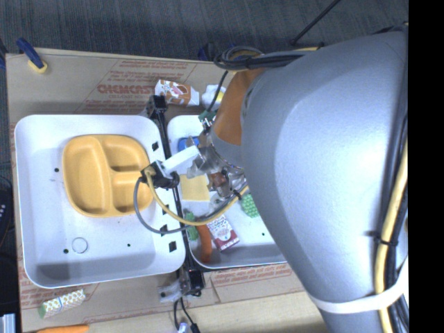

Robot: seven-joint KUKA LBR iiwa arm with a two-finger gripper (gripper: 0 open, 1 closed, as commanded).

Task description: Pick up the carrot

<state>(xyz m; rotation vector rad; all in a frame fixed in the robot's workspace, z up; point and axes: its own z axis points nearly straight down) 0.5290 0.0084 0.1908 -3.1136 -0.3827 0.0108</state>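
We see carrot (206, 243) at right bin's (239, 257) near-left corner; gripper (220, 180) poised just above it, finger state unclear to us.

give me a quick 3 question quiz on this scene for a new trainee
1. True or false: the yellow tray lies in the left bin.
2. Which bin is the arm reaching over? A) left bin B) right bin C) neither
3. Fill in: the carrot lies near the right bin's ____ edge, beside a red and white packet.

Key: 1 true; 2 B; 3 front (nearest the camera, by the left wall).
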